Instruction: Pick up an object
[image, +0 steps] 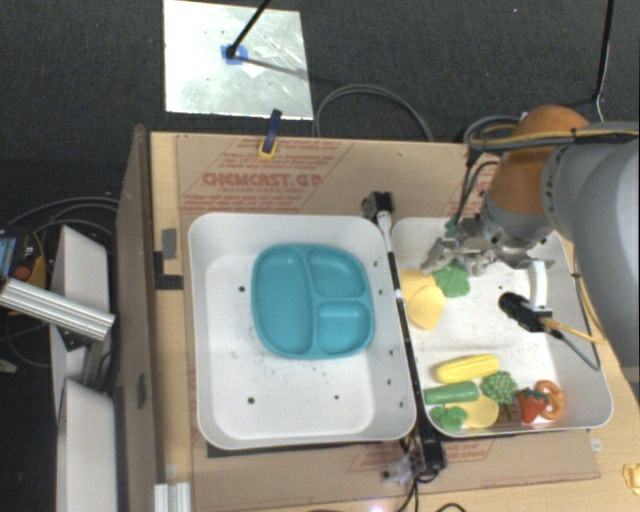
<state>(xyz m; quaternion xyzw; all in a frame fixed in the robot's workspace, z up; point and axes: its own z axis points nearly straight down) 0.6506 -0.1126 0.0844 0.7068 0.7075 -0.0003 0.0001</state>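
Note:
My gripper (458, 256) hangs low over the far left part of the right bin (590, 395), reaching in from the right. Right under it lies a green toy vegetable (453, 281), touching or nearly touching the gripper. A pale yellow toy fruit (423, 303) lies just left of it, against the bin's left wall. Along the near edge lie a yellow corn cob (466, 368), a green broccoli piece (498, 385), a green pea pod (449, 393), a yellow round piece (482, 412), a red toy (531, 405) and an orange pretzel (551, 392).
The left bin (225, 400) holds a teal divided plate (311, 300) near its middle. The wall between the two bins (397, 300) runs just left of the yellow fruit. The grey arm with its orange band (530, 160) covers the right bin's far right corner.

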